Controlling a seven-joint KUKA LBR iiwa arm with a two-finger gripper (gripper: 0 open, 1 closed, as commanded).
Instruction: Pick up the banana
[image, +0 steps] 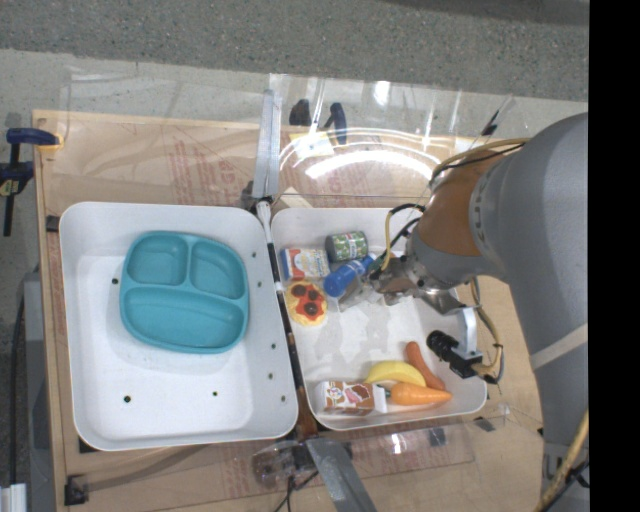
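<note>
Honestly, the banana (396, 373) sat near the right bin's (300, 370) front edge, touching the carrot (420, 395), looked light, smooth, probably plastic-stiff, best pinched mid-curve; gripper (385, 283) state was unclear.

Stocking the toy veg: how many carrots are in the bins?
2, both in the right bin's near corner: one carrot beside the banana, another behind it. The arm may hide more.

My grey two-finger gripper (385, 285) hangs in the right white plastic bin (455, 405), beside a blue plastic bottle (347, 277). The curved yellow banana (395, 373) lies nearer the front (touching two orange carrots (422, 385)). A teal divided tray (185, 291) sits in the left white plastic bin (90, 400).
</note>
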